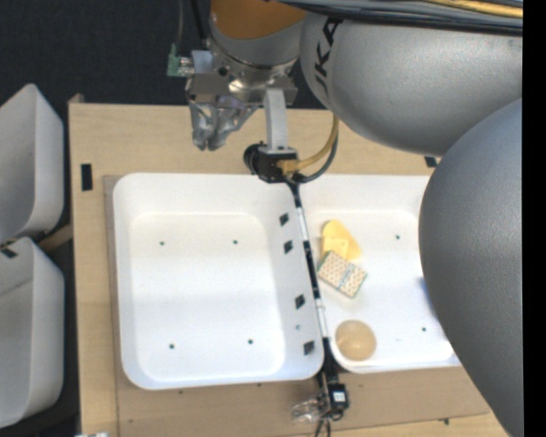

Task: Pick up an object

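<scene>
My gripper (211, 135) hangs above the bench's far edge, just beyond the back rim of the left bin (200, 182). Nothing shows between its fingers. In the right bin (391, 198) lie three objects near the dividing rim: a yellow piece (340, 239), a pale patterned square block (342, 274) just in front of it, and a tan round ball (355, 340) at the near edge. The gripper is well away from all three, up and to their left.
The grey arm (419, 62) covers the upper right and the right bin's right side. A black cable (302, 244) runs along the rim between the bins. White containers (14, 244) stand off the bench at left.
</scene>
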Motion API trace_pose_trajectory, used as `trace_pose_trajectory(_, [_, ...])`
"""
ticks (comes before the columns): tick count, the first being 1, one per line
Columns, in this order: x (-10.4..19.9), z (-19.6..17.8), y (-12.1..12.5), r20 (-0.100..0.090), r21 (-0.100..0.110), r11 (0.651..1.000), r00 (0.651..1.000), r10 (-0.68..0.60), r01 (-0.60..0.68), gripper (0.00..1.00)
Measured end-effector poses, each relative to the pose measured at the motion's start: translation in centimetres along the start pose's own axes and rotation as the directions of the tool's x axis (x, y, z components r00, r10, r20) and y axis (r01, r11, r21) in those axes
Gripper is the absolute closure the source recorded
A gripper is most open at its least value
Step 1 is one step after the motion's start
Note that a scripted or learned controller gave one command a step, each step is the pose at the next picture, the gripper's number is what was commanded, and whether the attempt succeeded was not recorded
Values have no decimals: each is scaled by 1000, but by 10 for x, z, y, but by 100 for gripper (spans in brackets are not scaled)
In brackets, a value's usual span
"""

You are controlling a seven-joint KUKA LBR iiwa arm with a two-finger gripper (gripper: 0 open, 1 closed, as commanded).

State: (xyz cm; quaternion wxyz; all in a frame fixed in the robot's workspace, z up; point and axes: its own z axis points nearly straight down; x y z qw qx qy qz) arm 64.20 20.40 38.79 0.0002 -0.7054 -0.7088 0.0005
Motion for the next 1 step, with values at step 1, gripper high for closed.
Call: trace_pose_trajectory(1, [-6, -175, -20, -6, -21, 1000, 1000, 0, 0, 100])
